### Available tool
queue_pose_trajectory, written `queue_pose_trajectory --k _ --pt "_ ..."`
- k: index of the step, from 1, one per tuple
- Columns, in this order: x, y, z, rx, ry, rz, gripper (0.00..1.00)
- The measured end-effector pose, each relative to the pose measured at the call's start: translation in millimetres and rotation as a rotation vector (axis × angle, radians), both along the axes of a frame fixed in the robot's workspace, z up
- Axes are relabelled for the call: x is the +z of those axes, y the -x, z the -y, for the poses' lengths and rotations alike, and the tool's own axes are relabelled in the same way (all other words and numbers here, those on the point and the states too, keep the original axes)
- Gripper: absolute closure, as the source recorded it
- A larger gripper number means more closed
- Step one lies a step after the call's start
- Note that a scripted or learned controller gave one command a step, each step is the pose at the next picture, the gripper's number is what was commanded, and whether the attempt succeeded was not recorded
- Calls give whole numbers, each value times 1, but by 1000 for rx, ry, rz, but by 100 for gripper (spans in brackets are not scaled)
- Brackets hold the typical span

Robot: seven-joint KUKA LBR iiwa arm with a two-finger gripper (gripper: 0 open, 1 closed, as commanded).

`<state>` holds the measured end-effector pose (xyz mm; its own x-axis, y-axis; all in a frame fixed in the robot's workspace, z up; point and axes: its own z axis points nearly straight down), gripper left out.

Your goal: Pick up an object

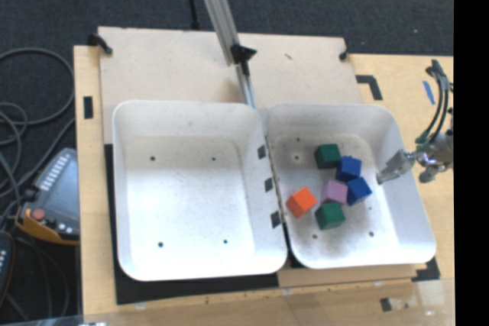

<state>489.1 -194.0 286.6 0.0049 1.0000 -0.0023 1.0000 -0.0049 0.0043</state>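
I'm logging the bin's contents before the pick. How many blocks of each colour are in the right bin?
Green blocks: 2
Blue blocks: 2
Orange block: 1
Purple block: 1
Total: 6 blocks, all in the right bin.
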Motion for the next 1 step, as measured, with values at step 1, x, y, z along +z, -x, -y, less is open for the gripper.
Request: queue_pose_trajectory --k 1 --pt "20 -41 -30 12 -1 1 0"
